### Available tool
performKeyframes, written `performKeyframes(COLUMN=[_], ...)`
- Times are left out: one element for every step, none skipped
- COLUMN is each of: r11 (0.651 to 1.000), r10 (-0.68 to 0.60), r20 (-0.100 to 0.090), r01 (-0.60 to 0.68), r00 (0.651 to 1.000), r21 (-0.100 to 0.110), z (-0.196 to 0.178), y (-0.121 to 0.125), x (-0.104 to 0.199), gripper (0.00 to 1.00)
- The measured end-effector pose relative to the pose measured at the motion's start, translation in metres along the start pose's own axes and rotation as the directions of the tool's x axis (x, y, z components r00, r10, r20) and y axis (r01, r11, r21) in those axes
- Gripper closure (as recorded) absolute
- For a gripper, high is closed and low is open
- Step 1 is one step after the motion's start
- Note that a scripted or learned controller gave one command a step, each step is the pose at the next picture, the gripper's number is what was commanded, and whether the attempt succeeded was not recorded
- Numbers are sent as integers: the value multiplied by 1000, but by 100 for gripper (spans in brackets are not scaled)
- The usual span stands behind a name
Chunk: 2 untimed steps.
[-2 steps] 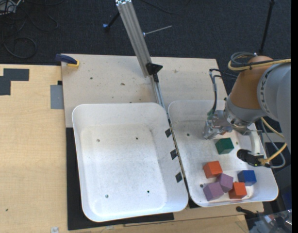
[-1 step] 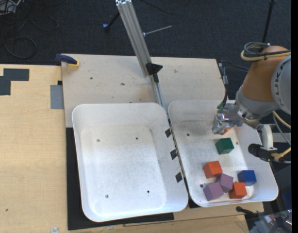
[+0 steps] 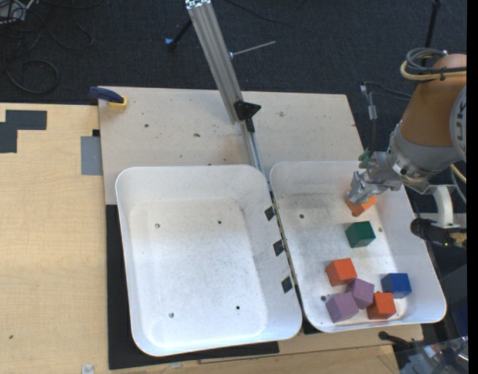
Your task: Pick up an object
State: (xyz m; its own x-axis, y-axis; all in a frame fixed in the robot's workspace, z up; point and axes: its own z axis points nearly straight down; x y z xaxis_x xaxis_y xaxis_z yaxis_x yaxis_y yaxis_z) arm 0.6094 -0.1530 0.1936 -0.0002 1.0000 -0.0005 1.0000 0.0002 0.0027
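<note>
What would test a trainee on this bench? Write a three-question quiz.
1. True or false: the green block lies in the left bin.
2. How many purple blocks lie in the right bin?
3. What shows between the fingers of the gripper? A) blue block B) orange block C) purple block

Key: 1. False, right bin. 2. Two. 3. B, an orange block.
</note>
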Motion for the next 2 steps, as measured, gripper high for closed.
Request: performKeyframes(r11=[1000,1000], r10=[3,-5], r20=[0,-3], r01=[-3,5], r00=[1000,1000], r21=[0,4], z=[-46,-46], y=[-5,6], x=[-6,56], gripper=[100,100])
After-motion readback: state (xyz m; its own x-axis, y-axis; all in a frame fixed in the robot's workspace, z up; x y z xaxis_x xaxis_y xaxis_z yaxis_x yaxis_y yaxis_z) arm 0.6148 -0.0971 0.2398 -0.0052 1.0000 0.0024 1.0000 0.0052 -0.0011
